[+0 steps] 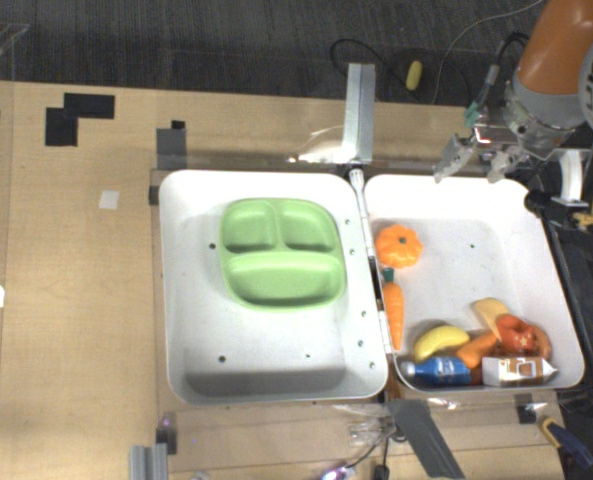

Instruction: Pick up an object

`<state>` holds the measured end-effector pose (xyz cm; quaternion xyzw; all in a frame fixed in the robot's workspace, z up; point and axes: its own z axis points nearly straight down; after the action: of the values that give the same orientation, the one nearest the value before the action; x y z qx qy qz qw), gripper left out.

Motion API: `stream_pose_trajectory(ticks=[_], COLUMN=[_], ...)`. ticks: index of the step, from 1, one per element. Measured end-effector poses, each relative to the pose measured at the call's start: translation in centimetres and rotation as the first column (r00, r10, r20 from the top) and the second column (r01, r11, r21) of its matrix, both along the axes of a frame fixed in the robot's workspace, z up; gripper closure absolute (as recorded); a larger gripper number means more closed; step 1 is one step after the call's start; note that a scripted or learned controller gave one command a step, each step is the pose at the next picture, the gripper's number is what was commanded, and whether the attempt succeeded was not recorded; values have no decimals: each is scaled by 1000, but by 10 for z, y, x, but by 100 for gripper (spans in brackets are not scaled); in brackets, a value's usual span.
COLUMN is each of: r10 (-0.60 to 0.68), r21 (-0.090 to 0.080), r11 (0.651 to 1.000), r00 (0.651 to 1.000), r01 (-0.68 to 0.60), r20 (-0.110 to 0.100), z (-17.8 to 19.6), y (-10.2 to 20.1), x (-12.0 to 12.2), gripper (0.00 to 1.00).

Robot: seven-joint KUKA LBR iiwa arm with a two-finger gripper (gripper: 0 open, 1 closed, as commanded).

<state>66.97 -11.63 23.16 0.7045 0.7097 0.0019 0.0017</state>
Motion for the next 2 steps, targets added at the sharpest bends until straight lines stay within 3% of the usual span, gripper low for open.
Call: stream_pose_trajectory(ticks=[1, 2], r10=[86, -46], r21=[0, 1], r11=[996, 999], r00=[996, 999], r01=[-86, 46], r20=[-4, 7], z=[-110, -142], y=[31, 28], x=[-8, -68], gripper=[0, 0])
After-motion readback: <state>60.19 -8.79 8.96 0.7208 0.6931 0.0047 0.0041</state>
